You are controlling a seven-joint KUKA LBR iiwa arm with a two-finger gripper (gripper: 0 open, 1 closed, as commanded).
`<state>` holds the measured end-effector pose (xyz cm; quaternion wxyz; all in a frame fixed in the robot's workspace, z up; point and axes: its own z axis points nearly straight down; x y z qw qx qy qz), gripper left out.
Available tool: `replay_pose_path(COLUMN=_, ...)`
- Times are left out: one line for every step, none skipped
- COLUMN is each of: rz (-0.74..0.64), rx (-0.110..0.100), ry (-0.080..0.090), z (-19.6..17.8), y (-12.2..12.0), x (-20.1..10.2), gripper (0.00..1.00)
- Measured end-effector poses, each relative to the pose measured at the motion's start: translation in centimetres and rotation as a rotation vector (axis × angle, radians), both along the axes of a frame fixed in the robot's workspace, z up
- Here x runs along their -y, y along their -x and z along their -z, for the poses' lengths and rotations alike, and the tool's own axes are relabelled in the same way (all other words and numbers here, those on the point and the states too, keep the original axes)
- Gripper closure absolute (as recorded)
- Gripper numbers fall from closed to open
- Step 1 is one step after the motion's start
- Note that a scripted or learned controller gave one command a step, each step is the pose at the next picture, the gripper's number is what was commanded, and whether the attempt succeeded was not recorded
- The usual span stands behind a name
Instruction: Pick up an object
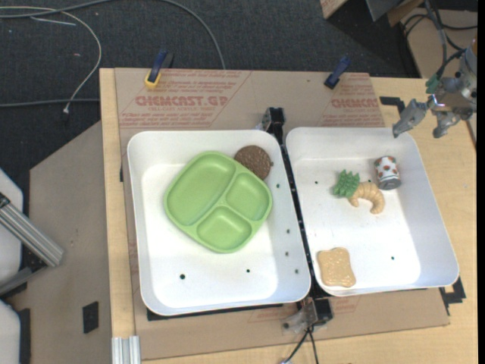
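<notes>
Four small objects lie in the right white bin (pixel 432 233): a red-and-white can (pixel 387 172), green leafy toy (pixel 347 183), tan croissant (pixel 370 196) and tan toast slice (pixel 336 268). None is lifted; grasping remains. Jaws spread, empty, the gripper (pixel 426 120) hangs beyond that bin's far corner. Left bin (pixel 151 241) holds a green compartment tray (pixel 218 201) and brown cookie (pixel 253 159), on the cardboard-covered desk (pixel 121 127).

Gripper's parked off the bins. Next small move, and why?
Probably move left and forward over the right white bin, toward the small red-and-white can. The two-finger gripper hangs open beyond that bin's far right corner, holding nothing, and the can is the nearest object, beside the tan croissant.
</notes>
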<state>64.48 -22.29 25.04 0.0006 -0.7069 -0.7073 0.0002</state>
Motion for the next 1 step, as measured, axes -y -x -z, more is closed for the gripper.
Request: replay_pose_path(rz=-0.001, rx=-0.005, ry=-0.001, z=4.19, y=-0.08, x=-0.24, gripper=0.00)
